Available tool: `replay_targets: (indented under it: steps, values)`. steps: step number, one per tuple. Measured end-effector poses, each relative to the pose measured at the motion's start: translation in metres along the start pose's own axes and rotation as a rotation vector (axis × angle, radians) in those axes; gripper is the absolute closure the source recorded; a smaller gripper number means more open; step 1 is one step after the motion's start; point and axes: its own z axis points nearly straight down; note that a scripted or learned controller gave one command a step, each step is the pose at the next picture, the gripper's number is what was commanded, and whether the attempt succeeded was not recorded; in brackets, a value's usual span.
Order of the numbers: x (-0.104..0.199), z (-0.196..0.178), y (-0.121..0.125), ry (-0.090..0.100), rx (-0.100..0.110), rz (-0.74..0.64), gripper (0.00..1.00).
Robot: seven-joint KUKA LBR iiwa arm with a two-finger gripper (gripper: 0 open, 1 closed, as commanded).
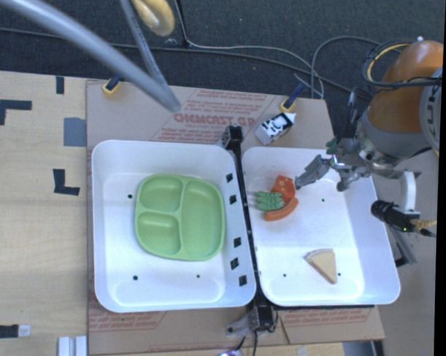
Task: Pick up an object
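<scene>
A red-orange toy piece with a green leafy part (278,199) lies in the right bin (367,237), near its left wall. A tan wedge-shaped piece (323,265) rests toward that bin's front right. My gripper (327,175) hangs over the back of the right bin, just right of the red piece and above it. Its two fingers stand spread apart, one dark finger (308,174) pointing toward the red piece. Nothing sits between the fingers.
The left bin (114,170) holds a green divided plate (181,216). A black divider with clips runs between the bins. A small black-and-white object (274,125) and cables lie on the cardboard behind the bins.
</scene>
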Motion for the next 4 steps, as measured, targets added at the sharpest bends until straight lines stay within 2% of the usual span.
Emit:
replay_targets:
  steps: [2, 3, 4]
  values:
    - [0.015, 0.105, 0.001, 0.001, 0.0, -0.001, 0.0]
    - [0.015, 0.092, 0.002, 0.001, -0.002, -0.003, 1.0]
    - [0.016, 0.03, -0.002, 0.001, -0.01, -0.001, 1.0]
